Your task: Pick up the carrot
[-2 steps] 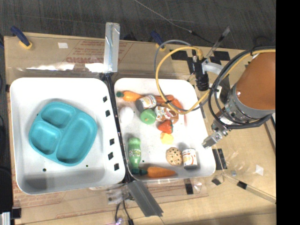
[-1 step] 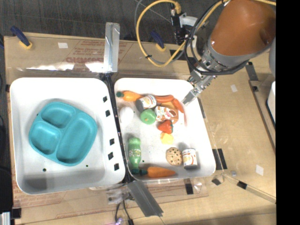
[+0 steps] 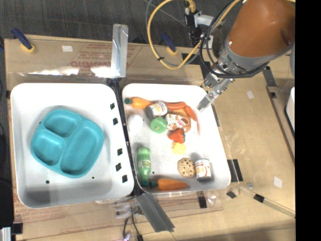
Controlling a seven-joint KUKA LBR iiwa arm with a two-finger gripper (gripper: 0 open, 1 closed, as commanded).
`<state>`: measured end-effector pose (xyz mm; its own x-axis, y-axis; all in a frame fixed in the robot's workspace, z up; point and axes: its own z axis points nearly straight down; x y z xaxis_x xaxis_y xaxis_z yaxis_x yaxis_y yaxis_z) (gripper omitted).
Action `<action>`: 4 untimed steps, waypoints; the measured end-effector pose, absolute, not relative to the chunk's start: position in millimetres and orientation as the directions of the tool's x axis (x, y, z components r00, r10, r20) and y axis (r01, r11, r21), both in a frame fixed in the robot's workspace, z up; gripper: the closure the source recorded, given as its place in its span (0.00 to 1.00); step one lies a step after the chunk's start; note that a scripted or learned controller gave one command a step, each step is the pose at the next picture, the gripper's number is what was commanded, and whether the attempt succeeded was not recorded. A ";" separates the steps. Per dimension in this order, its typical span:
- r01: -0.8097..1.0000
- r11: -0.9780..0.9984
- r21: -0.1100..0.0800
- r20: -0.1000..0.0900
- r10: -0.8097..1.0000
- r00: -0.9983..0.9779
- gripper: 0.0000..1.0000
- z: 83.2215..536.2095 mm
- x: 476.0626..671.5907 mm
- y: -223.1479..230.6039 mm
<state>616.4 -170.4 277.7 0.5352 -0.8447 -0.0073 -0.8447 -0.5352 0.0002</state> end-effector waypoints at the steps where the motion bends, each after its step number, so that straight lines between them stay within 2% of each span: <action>1: -0.876 -0.483 0.000 0.001 -0.876 0.483 1.00 295.2 509.9 -155.7; 2: -0.843 -0.539 -0.005 0.007 -0.843 0.539 1.00 460.0 555.0 -187.1; 3: -0.726 -0.687 0.004 -0.011 -0.726 0.687 1.00 285.1 560.6 -160.8; 4: -0.725 -0.689 0.002 -0.009 -0.725 0.689 1.00 297.6 562.2 -159.2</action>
